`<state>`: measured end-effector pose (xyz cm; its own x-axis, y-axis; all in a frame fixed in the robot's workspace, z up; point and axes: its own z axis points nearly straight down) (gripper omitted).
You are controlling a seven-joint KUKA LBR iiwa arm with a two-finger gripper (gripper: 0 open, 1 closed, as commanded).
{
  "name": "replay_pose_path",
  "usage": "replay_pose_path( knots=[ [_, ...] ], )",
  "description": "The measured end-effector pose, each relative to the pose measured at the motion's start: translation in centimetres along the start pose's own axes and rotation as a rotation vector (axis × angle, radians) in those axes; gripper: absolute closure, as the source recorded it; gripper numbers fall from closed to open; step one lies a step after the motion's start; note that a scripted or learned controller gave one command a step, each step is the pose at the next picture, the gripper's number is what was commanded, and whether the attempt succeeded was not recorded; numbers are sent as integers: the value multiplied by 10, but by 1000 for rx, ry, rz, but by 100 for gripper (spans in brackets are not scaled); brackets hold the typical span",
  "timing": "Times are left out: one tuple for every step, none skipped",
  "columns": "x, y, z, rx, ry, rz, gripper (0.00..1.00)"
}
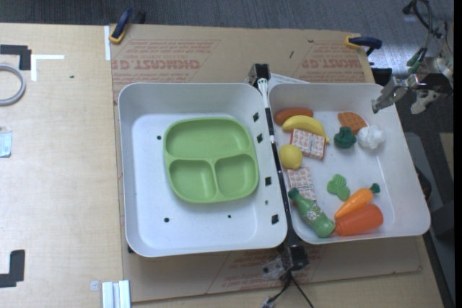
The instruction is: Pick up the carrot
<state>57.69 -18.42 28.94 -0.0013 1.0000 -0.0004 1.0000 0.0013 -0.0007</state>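
My gripper [398,102] hangs at the far right corner of the right bin [404,155], just outside its rim and above the bench; from this slant I cannot tell whether it is spread or pressed together, and nothing shows in its grasp. The carrot [354,201] lies inside the right bin, in the near right part, tilted with its green top pointing toward the right wall. It is well apart from my gripper. Touching the carrot on its near side is a thicker orange-red vegetable [360,221], close to the bin's near wall. Just left of the carrot sits a small green leafy piece [338,187], and farther left a green bottle [312,213] lies along the bin's left wall near the near corner. Toward the far wall of the same bin are a banana [304,125], a broccoli floret [344,137] and a white lump [371,137]. A lemon [290,156] rests against the left wall. Left of the right bin, the other bin [137,177] holds a green divided plate [211,159].
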Motion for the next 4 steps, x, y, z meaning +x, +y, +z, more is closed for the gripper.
replay_pose_path(
  knots=[
    [35, -38, 96, 0, 0, 56, 0],
    [18, 44, 159, -1, 0, 19, 0],
    [-33, 82, 158, -3, -2, -171, 0],
    [10, 82, 164, 0, 0, 5, 0]
  ],
)
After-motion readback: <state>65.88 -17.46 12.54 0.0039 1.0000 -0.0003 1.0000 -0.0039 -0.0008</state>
